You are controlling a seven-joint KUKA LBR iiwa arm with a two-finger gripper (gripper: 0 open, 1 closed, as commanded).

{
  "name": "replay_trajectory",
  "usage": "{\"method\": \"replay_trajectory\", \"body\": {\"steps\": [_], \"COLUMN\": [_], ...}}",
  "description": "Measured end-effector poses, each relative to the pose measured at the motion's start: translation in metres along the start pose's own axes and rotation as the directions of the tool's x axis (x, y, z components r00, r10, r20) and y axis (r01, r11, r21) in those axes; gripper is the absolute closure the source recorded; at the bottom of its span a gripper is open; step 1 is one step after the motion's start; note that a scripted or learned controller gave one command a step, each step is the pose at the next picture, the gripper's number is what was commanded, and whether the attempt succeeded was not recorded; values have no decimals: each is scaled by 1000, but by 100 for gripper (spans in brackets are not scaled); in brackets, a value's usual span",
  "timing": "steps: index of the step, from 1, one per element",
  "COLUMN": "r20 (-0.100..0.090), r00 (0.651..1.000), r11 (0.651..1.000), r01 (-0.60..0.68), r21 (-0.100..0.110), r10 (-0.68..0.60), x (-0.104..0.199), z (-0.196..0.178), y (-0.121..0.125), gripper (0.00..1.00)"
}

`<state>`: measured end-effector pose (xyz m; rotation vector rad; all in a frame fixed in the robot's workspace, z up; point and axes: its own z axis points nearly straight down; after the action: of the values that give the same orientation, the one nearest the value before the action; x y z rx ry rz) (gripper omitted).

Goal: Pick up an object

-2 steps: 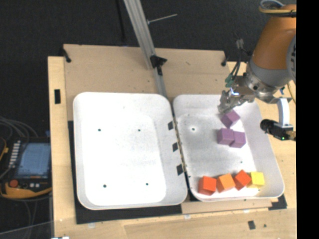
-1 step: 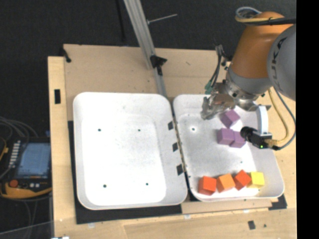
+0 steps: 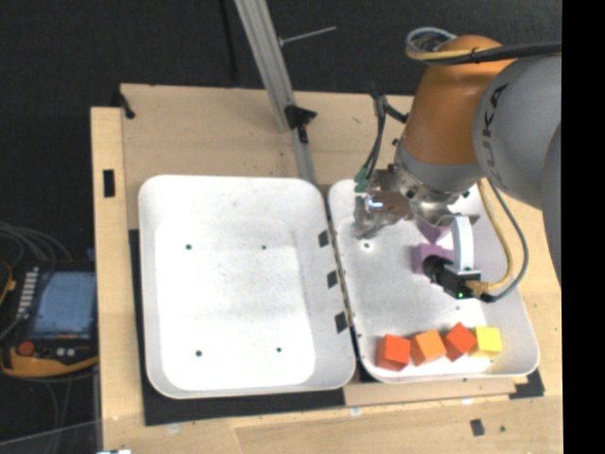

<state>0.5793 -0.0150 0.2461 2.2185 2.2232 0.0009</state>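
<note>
camera view: gripper point(image 3: 371, 218) is seen over right bin point(image 3: 378, 282), near its top left corner; finger state can't be told, nothing seen held. blocks point(image 3: 437, 345) are lined up along bin's bottom edge, purple obj point(image 3: 427, 255) near its middle.

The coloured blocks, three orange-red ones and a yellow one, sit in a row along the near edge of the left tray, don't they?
Not quite. The camera view shows the row of blocks, three orange-red ones and a yellow one, along the near edge of the right tray, not the left tray. That is the tray the arm hangs over.
</note>
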Motion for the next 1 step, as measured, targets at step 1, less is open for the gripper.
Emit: {"method": "replay_trajectory", "body": {"steps": [1], "r20": [-2], "r00": [1000], "r11": [1000], "r01": [6], "r21": [-1], "r10": [-6], "x": [55], "z": [-8], "y": [-1], "gripper": [100]}}
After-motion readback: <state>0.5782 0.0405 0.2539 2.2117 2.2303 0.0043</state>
